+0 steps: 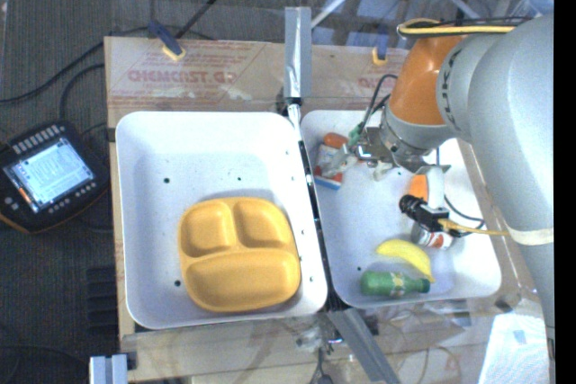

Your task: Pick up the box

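Note:
A small box [329,163] with grey, orange and blue on it lies in the right bin [481,270], at its far left against the wall. My gripper [371,147] hangs low just to the right of the box, under the orange wrist band [423,94]. It is close beside the box, and contact cannot be made out. The arm's grey body covers the bin's right side.
A banana [406,255] and a green bottle [394,283] lie at the front of the right bin. An orange item [417,185] and a small can [427,235] sit behind them. The left bin [153,193] holds a yellow divided tray [238,254].

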### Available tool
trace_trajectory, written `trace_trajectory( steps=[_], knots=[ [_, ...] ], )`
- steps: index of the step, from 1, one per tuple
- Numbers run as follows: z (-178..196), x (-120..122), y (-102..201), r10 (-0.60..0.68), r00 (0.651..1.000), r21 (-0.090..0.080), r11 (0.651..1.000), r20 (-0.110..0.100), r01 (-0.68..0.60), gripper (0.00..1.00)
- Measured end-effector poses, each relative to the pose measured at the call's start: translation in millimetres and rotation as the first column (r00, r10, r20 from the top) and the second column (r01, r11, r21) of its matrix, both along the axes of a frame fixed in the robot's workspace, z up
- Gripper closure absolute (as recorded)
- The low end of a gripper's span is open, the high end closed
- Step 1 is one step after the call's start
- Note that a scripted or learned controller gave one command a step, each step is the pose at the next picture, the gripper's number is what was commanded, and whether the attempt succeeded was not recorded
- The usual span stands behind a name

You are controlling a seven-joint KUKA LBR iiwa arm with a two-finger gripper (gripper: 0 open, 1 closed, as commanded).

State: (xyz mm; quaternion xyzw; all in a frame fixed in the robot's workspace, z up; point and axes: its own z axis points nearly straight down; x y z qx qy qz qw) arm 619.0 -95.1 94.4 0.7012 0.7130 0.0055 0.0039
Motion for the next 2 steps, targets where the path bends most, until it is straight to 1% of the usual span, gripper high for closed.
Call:
trace_trajectory(
  steps=[1,2],
  knots=[
    [1.2,55.3,-1.5,0.030,1.000,-0.007,1.000,0.006,-0.029,0.00],
    [2.7,32.7,-1.5,0.051,0.999,-0.008,0.999,0.013,-0.051,0.00]
  ],
)
